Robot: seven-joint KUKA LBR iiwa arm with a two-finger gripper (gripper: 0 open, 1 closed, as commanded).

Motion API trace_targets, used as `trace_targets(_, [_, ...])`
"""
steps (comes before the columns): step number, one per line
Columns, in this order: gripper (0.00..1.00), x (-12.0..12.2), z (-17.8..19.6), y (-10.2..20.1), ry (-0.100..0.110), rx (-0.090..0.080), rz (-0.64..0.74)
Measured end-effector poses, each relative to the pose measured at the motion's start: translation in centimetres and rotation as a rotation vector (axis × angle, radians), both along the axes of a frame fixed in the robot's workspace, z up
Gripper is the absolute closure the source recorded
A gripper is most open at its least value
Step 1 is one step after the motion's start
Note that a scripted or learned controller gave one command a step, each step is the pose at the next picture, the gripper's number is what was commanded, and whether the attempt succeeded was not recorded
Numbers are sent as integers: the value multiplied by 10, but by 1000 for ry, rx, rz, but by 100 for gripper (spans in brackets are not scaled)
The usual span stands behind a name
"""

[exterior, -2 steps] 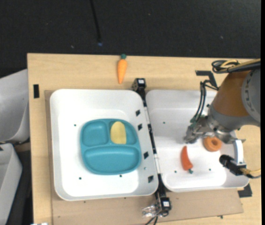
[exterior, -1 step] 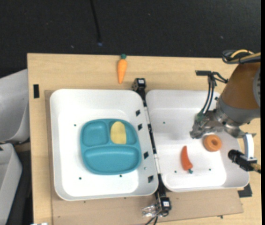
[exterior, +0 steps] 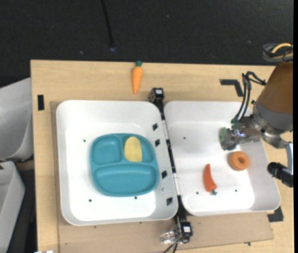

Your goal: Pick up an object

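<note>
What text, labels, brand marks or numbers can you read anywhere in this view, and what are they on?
None: nothing in the camera view carries readable text.
Blue divided plate, the yellow item in it, carrot on the bench, red pepper, orange ring: all plain, no markings.
Small black clips at the seam between the bins: too small to show any print.
Gripper: blurred, no label legible.

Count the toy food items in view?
4. Orange toy carrot on the wooden bench above the bins; pale yellow oval piece in the blue divided plate, left bin; red chili pepper and orange ring-shaped doughnut in the right bin. The arm could hide more.
</note>
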State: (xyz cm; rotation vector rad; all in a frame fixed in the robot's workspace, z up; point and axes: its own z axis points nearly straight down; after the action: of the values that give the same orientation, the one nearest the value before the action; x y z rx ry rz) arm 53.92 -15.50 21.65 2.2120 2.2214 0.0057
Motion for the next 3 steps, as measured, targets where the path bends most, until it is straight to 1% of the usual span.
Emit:
trace_targets(1, [100,5,44,0,1,0,-1])
trace_targets(2, [100,-7,34,52,7,2,1])
trace_targets(3, [100,-16,31,95,7,2,1])
